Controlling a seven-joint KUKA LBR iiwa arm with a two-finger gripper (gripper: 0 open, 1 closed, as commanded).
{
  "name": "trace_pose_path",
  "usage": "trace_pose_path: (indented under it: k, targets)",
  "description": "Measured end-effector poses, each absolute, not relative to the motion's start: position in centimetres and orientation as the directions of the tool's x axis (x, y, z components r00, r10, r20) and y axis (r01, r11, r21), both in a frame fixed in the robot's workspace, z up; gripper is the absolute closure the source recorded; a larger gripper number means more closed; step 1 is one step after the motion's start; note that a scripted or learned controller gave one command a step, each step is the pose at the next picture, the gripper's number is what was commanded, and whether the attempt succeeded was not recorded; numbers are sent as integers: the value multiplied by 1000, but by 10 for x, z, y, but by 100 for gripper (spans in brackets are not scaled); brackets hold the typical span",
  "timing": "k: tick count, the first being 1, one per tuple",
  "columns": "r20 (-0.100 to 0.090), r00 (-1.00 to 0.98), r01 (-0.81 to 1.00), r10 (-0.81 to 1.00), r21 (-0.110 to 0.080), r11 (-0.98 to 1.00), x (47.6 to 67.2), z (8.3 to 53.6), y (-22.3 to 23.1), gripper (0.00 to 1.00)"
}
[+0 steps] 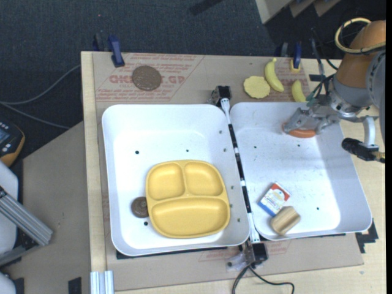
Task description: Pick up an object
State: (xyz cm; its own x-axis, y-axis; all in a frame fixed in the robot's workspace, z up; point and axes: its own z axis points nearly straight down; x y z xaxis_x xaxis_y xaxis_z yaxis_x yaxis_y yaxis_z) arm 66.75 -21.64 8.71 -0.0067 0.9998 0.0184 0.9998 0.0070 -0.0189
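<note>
— The pincer [298, 125]?
— Low in the right bin's [343, 182] far part, over a flat orange piece [301, 132]; open or closed, I can't tell.
— Left to right, then?
— Red board lettering, partly under a brown disc [146, 77], unreadable. Left bin [122, 164]: one yellow three-section tray [185, 198], one small brown disc [140, 207] touching its left edge. Right bin: one small carton [274, 199], label illegible, and one tan block [285, 220] — long axis slanting up-right. Beyond: two bananas [274, 76], one yellow slice [256, 87].

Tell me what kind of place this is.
Probably a robotics lab test bench: a grey robot arm reaches over two white bins holding toy items such as a yellow divided plate, with cables trailing nearby.
</note>
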Motion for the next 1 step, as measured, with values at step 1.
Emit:
trace_pose_path:
  k: [1]
  targets:
    - [15,-10,1000,1000,-24,10,666,97,-217,100]
